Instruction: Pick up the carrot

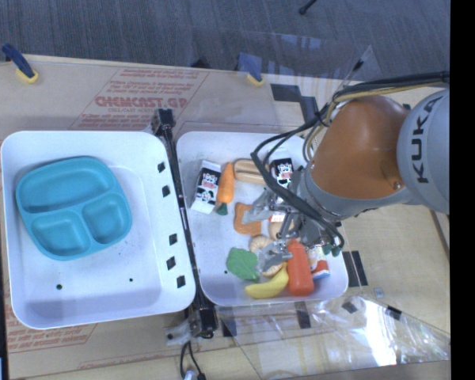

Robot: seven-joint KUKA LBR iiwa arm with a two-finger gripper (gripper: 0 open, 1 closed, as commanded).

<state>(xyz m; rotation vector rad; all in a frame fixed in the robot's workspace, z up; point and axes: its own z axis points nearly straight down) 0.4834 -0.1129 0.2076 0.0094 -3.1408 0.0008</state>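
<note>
Lying slantwise, the slim orange carrot (225,187) shows a green tip

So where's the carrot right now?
The carrot lies in the right bin, near its upper-left part, just right of the small milk carton and left of the gripper.

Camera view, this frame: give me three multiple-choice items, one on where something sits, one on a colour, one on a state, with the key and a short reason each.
1. The carrot lies in:
A. the left bin
B. the right bin
C. the blue tray

2. The divided tray in the left bin is:
A. blue
B. red
C. yellow

3. The carrot is:
A. lifted between the fingers
B. lying in the bin, apart from the gripper
C. under the banana

Key: 1 B, it lies in the right bin beside a small milk carton. 2 A, plainly blue. 3 B, the gripper is over other toys nearer the banana.
</note>
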